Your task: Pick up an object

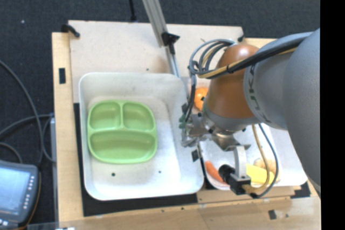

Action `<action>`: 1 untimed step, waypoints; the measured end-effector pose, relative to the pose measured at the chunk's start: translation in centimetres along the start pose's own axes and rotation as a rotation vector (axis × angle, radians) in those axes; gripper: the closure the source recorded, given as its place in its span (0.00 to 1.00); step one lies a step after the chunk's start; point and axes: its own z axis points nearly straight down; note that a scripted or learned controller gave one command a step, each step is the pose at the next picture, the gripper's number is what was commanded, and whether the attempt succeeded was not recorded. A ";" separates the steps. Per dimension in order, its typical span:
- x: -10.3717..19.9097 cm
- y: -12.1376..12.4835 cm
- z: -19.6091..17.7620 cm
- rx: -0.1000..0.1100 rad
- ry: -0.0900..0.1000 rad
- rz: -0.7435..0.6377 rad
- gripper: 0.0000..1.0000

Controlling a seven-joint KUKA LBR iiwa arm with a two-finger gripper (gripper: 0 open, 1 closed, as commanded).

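My gripper [190,140] hangs over the ridge between the two bins, at the left edge of the right bin [291,169], with the grey arm and its orange band [232,83] covering most of that bin. An orange ball-like object [200,97] peeks out just behind the wrist. A small orange-red piece [212,171] lies near the right bin's front left corner, a little in front of the gripper. A yellow object [257,174] lies to its right, partly behind a cable. Nothing can be seen held.
A green divided plate [122,131] lies in the left bin [102,83]. A slanted aluminium bar [153,5] comes down from the top to the bins' back edge. Cables loop around the wrist. A dark floor surrounds the bench.
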 end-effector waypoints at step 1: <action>-6.3 -0.2 -0.1 -0.001 -0.005 0.014 1.00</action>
